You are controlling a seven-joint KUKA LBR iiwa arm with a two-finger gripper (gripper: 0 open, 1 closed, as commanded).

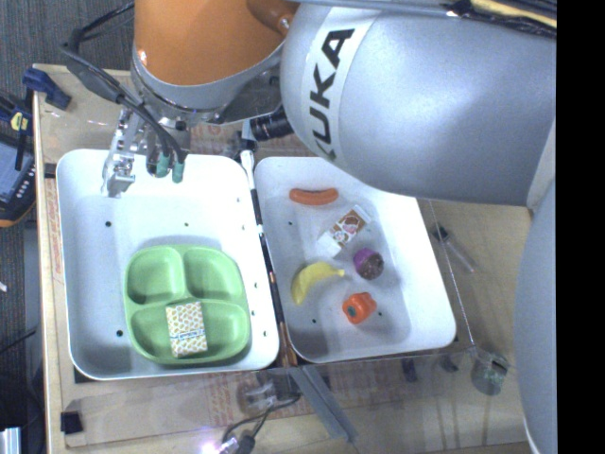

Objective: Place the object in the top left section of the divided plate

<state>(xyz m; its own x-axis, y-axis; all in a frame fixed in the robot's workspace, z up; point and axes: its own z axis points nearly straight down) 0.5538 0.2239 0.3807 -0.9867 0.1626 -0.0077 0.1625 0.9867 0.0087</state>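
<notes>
Hand [142,164] hangs over the far left corner of the left bin [85,253], below the orange band of the arm [416,74]. Its fingers point down toward the bin floor, and I cannot tell how far apart they stand; nothing shows between them.

Nearer the camera in that same bin lies the green plate [151,296], with two small sections at its far side and one wide section at its near side. A small packet [187,329] with a pale patterned face lies flat in the wide near section, well apart from the hand. Both far sections, the top left one among them, show bare green.

Just beside the left bin, the right bin [425,324] carries five things. A sausage [313,196] lies near its far wall. A little nearer sits a wrapped snack [348,226], and just below it a dark purple piece [369,264]. A banana [313,278] lies left of that piece, and an orange piece [358,307] rests nearest the camera. Both bins stand on the wooden worktop [397,414].
</notes>
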